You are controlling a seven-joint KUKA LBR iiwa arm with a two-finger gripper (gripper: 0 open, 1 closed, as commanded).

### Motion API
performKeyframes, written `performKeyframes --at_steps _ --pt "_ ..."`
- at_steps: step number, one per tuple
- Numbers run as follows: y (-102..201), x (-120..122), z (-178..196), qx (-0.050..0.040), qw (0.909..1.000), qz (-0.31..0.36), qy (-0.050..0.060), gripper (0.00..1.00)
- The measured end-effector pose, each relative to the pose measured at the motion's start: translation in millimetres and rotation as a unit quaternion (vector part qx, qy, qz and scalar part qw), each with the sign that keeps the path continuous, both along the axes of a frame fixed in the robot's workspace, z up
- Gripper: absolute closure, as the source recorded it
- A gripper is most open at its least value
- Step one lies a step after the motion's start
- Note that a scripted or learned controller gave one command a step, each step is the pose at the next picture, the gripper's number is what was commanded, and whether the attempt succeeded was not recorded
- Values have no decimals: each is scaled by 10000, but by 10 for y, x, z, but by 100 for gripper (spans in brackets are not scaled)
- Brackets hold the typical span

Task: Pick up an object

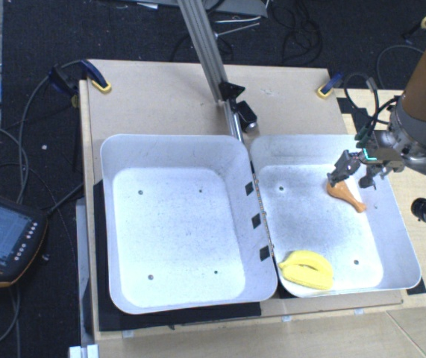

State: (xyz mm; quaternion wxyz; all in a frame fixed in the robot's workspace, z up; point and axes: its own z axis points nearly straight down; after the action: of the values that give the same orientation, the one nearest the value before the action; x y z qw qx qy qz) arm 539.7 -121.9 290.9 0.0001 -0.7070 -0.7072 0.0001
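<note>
A: Camera view, where's the arm (421,103) sitting?

B: It's reaching in from the right, w/ the gripper (353,171) hanging over the right bin (392,222), far side.

A: Fingers?

B: Can't tell if they're apart or together, too dark & small.

A: Objs?

B: An orange piece (347,194) is lying in the right bin just under the gripper; contact unclear. A yellow obj (307,269) is resting at that bin's near edge. The left bin (116,200) is sitting alongside.

Arm (425,88) cut off at right edge, gripper (356,171) fingers too small/dark to tell, orange obj (347,193) partly hidden.
</note>
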Motion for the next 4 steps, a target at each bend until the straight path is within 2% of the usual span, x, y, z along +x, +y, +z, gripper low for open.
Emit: performKeyframes --at_steps 1,4 --pt "0 0 0 0 10000 0 0 0" --pt "-113 98 -1616 3 10000 -4 25 0"
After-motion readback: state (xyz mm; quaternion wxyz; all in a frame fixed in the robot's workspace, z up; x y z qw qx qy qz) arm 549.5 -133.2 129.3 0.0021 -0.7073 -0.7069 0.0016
